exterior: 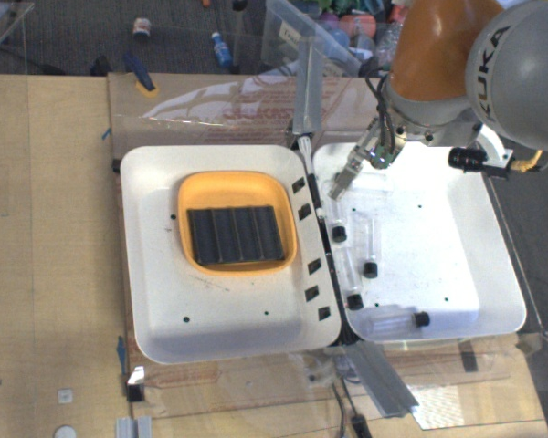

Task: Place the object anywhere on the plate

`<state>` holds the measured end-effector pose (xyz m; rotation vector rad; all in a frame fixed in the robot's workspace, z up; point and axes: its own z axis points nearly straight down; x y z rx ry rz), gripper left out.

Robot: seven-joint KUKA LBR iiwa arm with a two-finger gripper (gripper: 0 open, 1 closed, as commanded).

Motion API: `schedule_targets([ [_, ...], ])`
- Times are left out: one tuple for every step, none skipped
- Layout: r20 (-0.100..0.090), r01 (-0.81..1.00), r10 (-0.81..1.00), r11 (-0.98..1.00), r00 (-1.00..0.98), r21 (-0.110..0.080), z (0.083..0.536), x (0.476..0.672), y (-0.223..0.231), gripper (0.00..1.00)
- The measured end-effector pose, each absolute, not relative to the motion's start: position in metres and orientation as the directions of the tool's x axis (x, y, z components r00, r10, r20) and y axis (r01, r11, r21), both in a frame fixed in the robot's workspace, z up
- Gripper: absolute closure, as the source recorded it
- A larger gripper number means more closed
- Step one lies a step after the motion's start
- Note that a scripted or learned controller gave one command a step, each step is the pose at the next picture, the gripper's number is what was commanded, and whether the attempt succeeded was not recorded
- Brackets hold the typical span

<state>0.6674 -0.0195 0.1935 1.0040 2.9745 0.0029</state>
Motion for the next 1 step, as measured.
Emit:
schedule_targets([
  [-0.007, 0.609, 0.609, 0.793, -0.793, 0.010, 0.2061, 0.6692, -0.0213, 1.00],
])
